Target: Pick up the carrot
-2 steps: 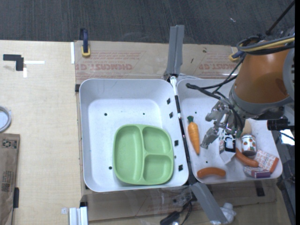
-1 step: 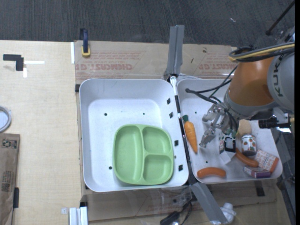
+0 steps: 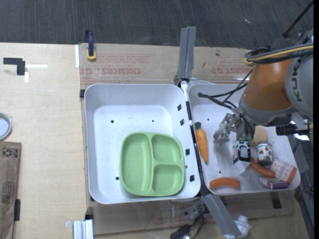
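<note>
- The carrot (image 3: 201, 144) lies in the right bin (image 3: 218, 90), against that bin's left wall, about midway along it. Its green top points toward the far edge and its tip toward the near edge.
- My gripper (image 3: 225, 129) hangs just to the right of the carrot, apart from it. I cannot tell from this angle whether it is wide or narrow, and nothing is seen held in it.
- I judge the step in hand to be the approach: the carrot rests on the bin floor, not yet grasped.
- The next move calls for a short shift toward the left wall, alignment across the carrot's narrow width, then a descent. The wall leaves little room on that side, so I expect a tight fit.
- An orange sausage (image 3: 225, 183) lies near the right bin's near edge; small packages (image 3: 275, 173) crowd its near-right corner.
- The left bin (image 3: 99, 133) carries a green divided plate (image 3: 152, 164) toward its near-right corner.
</note>
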Controlling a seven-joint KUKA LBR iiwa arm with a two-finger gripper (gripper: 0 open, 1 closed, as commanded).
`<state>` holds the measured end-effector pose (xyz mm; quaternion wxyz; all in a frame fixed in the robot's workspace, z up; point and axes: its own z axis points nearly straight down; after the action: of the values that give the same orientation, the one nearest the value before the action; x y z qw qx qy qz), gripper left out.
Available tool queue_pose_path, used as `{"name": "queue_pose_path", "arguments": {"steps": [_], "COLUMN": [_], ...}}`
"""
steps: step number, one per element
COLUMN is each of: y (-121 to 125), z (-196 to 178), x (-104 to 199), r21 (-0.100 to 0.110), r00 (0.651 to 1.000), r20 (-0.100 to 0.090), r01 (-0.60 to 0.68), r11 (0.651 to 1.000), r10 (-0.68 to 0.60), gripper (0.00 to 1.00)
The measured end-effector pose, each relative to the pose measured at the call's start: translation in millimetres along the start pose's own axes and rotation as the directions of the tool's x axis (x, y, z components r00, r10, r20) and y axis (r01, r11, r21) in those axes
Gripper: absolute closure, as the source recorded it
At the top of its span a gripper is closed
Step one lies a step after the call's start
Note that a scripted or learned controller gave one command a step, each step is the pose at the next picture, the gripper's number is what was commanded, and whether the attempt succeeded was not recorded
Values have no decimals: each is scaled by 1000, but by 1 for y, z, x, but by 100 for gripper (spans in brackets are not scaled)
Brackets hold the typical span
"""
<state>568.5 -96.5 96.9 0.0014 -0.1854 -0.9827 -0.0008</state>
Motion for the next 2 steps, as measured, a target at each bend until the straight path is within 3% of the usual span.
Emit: {"name": "queue_pose_path", "arguments": {"steps": [1,2], "y": [72,22], "z": [-109,-144], "x": [-51,-44], "r21": [1,2], "r00": [980,907], "r20": [4,3], "r01": [200,421], "r11": [980,907], "r10": [-200,-421], "gripper": [100,100]}}
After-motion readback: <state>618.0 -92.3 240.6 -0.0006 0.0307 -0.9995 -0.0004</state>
